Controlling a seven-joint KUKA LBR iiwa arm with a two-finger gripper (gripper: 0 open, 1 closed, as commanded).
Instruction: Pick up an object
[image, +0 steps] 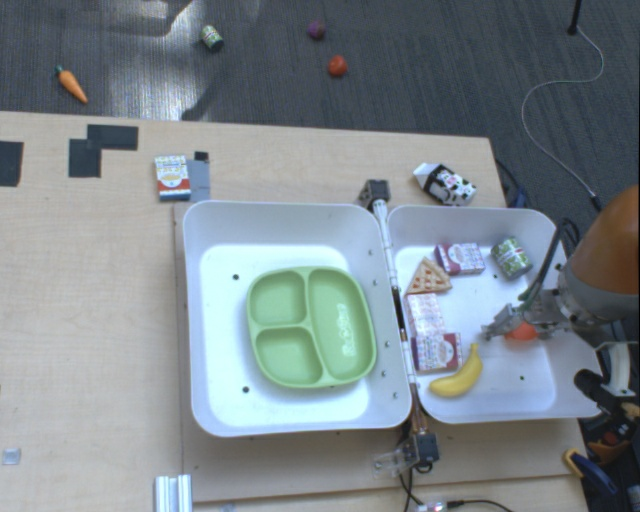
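"Where's the arm got to?"

"It comes in from three o'clock, low over the right bin (540, 395). The gripper (508, 328) sits over the bin floor, right against a small orange-red thing (521, 334)."

"Has it got hold of it?"

"Can't say. The orange-red thing is tight against the tip, but I can't make out whether the jaws are wide, narrow or closed around it. Nothing looks lifted; it seems level with the bin floor."

"What else could it take?"

"Plenty. A banana (458, 376) lies at about seven o'clock from the gripper, close by. Two snack packets (430, 335) lie along the bin's nine o'clock side, a pizza slice (430, 278) above them, then a small carton (461, 259) and a green can (512, 257) towards twelve o'clock."

"And the other bin?"

"The left bin (215, 330) holds a green divided plate (311, 327). A toy cow (445, 184) lies out on the worktop (90, 330), beyond the right bin."

"So how far along?"

"My guess: the reach is done, with the gripper down at its target. A sure grip and the lift out of the bin are what's left."
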